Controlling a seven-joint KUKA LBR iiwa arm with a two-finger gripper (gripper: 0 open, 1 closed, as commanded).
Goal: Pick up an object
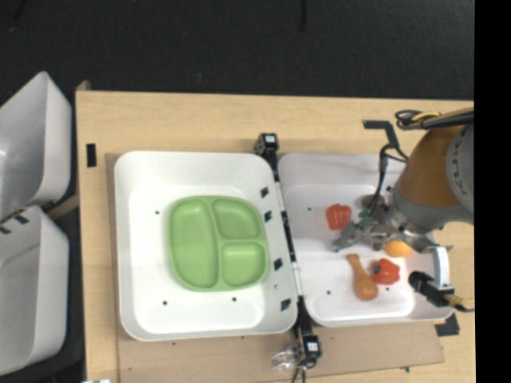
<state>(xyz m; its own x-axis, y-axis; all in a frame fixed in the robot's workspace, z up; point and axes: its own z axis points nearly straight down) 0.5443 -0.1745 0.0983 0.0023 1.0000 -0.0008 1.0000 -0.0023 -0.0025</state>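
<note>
While the tool (351, 240) hangs low in the right bin (319, 302), whether it is spread or closed I cannot tell. Nearest it is a small red pepper-like toy (338, 215); an orange squash-like piece (362, 278), a red tomato-like piece (386, 271) and an orange lump (397, 247) crowd together just beside it. Choosing the lone red toy seems wisest, descending squarely. The green divided plate (216, 242) sits in the left bin (136, 309).

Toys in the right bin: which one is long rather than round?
The tan gourd-shaped toy, lying at the bin's near side. It has a narrow neck and wider end; the red pepper and the others are compact and rounded.
</note>
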